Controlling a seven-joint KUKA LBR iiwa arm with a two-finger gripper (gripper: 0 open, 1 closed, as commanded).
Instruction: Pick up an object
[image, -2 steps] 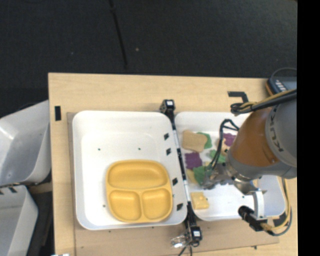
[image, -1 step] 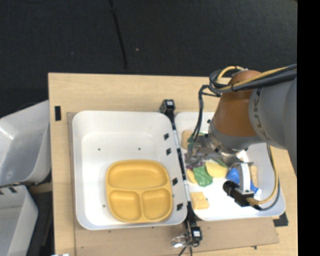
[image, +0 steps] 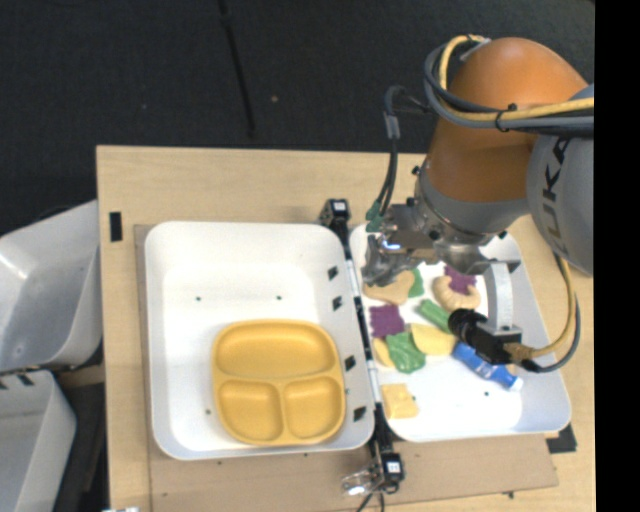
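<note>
While your grey, orange-banded arm (image: 500, 110) hangs low over the right white bin (image: 520, 400), its claw (image: 385, 258) sits among small coloured toy pieces (image: 420, 335); you cannot tell its grip state.

two shallow white bins sit side by side on a pale wooden bench (image: 230, 180). the left bin (image: 190, 260) holds a yellow divided tray (image: 279, 382) with three compartments. the right bin (image: 520, 415) holds a cluster of small toys: a purple piece (image: 385, 319), a green piece (image: 404, 349), a yellow piece (image: 434, 341), a blue piece (image: 486, 365) and a tan square (image: 401, 402) lying apart near the front. the arm (image: 495, 120), grey with an orange band, hangs over the right bin's far end, its gripper (image: 385, 262) low beside the divider, just above a tan piece (image: 397, 290).
</note>
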